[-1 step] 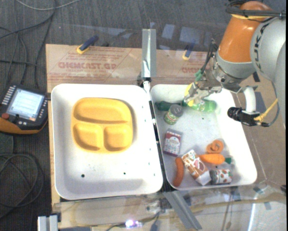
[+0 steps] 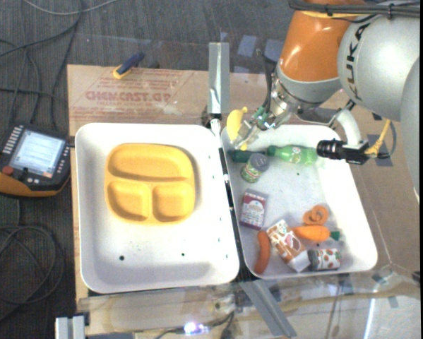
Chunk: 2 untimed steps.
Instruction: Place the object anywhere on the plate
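A yellow plate point(image 2: 152, 182) with three compartments lies in the left white bin point(image 2: 98, 260). My gripper point(image 2: 245, 134) hangs low over the far left corner of the right bin point(image 2: 352, 210), under the orange wrist band. A yellow, banana-like object point(image 2: 233, 122) sits right against the gripper's left side at that corner; whether it is held I cannot tell. Just below the gripper stands a small green jar with a grey lid point(image 2: 254, 167), and a green bottle point(image 2: 293, 154) lies to its right.
The right bin's near half holds a maroon packet point(image 2: 253, 209), a red sausage point(image 2: 262, 251), a small carton point(image 2: 287, 244), a carrot point(image 2: 311, 233), an orange curl point(image 2: 317, 214) and a strawberry-print can point(image 2: 325, 258). A teach pendant point(image 2: 29, 159) lies left of the bins.
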Motion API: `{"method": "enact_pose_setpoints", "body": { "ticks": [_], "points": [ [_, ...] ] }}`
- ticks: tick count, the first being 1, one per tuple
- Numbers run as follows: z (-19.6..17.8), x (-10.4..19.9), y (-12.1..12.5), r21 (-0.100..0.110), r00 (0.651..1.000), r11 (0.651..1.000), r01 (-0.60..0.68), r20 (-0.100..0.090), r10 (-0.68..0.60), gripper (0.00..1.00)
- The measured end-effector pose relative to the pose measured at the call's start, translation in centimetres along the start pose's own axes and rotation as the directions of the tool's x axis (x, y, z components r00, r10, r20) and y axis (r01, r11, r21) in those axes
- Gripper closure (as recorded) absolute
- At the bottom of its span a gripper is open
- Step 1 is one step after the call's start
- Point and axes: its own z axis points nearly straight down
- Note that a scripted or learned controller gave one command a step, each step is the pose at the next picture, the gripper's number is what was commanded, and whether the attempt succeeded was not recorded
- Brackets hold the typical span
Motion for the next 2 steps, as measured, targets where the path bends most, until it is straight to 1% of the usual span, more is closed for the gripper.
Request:
{"method": "enact_pose_setpoints", "body": {
  "ticks": [1, 2],
  "points": [
    [5.6, 3.5, 1.3, 0.000, 0.941, 0.941, 0.339, -0.001, -0.339, 1.00],
    [2.0, 6.0, 4.0, -0.001, 0.952, 0.952, 0.306, 0.000, -0.306, 1.00]
  ]
}}
